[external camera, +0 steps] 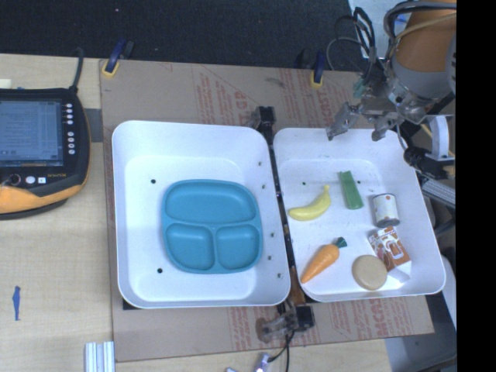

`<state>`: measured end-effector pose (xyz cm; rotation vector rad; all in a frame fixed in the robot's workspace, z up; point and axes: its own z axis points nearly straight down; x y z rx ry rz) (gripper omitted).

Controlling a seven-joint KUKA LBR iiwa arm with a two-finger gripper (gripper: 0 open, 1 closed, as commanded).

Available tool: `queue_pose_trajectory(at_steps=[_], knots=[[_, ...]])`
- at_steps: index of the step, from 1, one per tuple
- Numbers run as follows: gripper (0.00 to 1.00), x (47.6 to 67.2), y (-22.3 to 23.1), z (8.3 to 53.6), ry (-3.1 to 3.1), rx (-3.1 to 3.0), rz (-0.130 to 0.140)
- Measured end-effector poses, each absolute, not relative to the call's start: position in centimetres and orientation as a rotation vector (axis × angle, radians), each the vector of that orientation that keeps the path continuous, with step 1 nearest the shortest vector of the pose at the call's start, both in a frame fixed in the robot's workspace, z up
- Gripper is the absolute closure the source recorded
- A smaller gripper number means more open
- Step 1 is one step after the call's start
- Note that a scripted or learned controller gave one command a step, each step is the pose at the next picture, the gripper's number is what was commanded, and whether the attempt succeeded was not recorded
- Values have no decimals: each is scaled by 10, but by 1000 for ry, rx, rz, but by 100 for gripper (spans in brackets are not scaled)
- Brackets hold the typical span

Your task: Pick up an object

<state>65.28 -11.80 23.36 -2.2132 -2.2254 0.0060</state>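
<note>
My gripper (357,132) hangs open over the far edge of the right bin (306,152), its two fingers spread apart with nothing between them. Below it in that bin lie a green block (350,190), a yellow banana (311,207), an orange carrot (322,263), a small grey can (384,209), a round tan biscuit (370,273) and a red-and-white packet (388,247). The green block is the nearest object to the gripper, a short way toward the front.
The left bin (132,208) holds a blue divided plate (211,225). A teach pendant (39,149) lies on the bench at far left. Clamps (115,57) sit along the back edge of the cardboard mat.
</note>
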Motion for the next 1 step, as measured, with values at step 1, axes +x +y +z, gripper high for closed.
queue_pose_trajectory(at_steps=[1], knots=[[0,625,-152,140,-2225,-2214,9]])
